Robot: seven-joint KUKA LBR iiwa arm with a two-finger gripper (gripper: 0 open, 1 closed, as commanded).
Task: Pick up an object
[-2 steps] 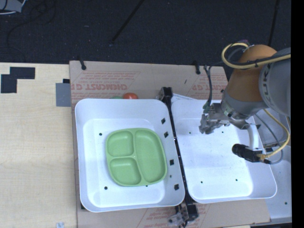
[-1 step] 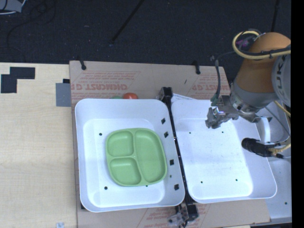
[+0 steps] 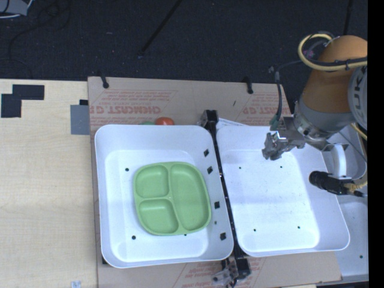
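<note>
A light green divided plate (image 3: pixel 171 197) with three compartments lies flat in the middle of the left white bin (image 3: pixel 114 155). My gripper (image 3: pixel 272 149) hangs over the upper part of the right white bin (image 3: pixel 288 233), well to the right of the plate and apart from it. Nothing shows between its fingers.
A small red-orange object (image 3: pixel 164 122) with a bit of green beside it sits just behind the left bin's back rim, on the cardboard sheet (image 3: pixel 156 104). A black divider (image 3: pixel 217 179) runs between the two bins. The grey and orange arm (image 3: pixel 333 83) stands at the right.
</note>
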